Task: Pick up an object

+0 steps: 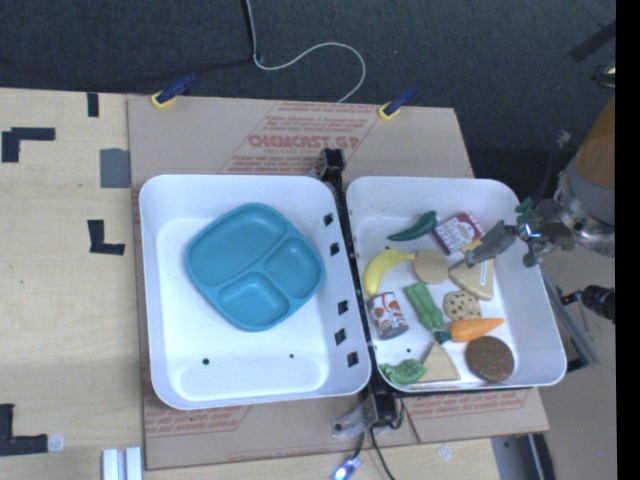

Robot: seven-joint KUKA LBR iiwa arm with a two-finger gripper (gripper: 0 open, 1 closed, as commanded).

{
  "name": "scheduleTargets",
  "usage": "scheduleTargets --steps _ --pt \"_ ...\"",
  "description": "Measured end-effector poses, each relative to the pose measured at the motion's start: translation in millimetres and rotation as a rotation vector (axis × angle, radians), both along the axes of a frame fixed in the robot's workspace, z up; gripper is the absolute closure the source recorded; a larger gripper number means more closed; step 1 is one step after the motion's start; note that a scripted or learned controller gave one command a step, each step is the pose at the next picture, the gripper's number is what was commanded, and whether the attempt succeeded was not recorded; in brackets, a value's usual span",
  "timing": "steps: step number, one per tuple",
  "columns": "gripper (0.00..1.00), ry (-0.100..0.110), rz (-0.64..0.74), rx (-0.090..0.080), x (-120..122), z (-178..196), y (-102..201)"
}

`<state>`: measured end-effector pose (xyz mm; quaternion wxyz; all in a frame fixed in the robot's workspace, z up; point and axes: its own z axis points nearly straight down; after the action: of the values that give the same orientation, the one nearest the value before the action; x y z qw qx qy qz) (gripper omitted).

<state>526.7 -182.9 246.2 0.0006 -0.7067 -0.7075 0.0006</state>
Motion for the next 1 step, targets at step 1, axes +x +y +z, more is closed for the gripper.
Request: scheduleTargets --steps 1 --pt "0.00 -0.010 0.000 -0.002 -43.6 101.4 10.5"
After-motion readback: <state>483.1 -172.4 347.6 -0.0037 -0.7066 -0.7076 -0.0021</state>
